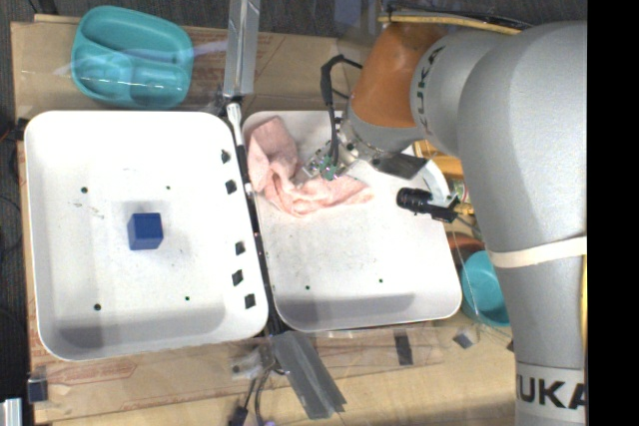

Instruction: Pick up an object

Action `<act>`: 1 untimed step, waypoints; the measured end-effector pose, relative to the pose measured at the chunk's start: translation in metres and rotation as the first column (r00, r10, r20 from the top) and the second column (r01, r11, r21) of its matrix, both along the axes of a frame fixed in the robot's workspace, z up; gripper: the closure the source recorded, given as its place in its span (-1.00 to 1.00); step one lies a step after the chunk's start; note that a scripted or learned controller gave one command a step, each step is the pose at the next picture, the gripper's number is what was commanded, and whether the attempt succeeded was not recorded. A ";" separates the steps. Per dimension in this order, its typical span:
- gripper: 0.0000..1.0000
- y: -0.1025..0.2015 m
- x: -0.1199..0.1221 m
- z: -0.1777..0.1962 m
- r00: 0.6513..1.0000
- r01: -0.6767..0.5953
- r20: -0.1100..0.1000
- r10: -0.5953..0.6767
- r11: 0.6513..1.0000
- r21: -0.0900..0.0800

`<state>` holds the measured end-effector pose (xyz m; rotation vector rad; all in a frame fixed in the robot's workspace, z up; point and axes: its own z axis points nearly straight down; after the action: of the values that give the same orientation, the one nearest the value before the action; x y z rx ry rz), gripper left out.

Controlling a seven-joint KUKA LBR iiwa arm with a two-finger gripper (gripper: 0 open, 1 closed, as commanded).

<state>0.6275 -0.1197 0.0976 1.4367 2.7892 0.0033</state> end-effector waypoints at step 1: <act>1.00 0.068 0.004 0.095 0.961 0.277 -0.005 -0.277 0.961 0.000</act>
<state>0.6312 -0.0514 0.1926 1.8153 2.5646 -0.0007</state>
